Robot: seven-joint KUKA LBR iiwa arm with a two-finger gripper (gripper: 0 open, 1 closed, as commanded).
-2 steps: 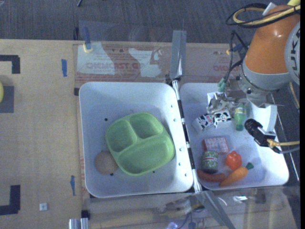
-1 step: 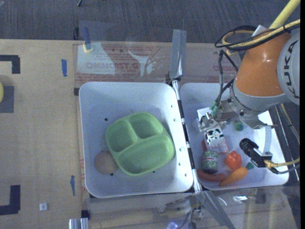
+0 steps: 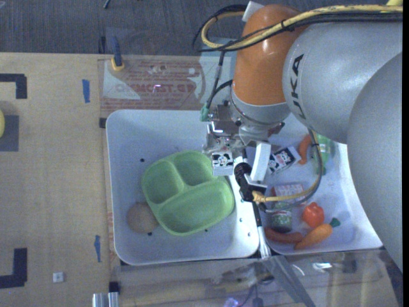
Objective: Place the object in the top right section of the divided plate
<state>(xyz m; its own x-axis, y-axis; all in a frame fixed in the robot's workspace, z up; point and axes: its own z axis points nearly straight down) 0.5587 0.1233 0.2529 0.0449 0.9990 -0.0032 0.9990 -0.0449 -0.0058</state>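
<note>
While my gripper (image 3: 238, 165) hovers by the green plastic divided plate (image 3: 187, 193), at its 2 o'clock rim, I cannot tell what it holds; toy food lies toward 4 o'clock.

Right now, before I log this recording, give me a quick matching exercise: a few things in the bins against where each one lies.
Things:
1. green divided plate
2. round tan object
3. carrot
4. gripper

Places:
A. near corner of the right bin
B. above the plate's right edge, by the bins' shared wall
C. middle of the left bin
D. against the plate's lower left rim

Pairs: 1-C, 2-D, 3-A, 4-B
</note>
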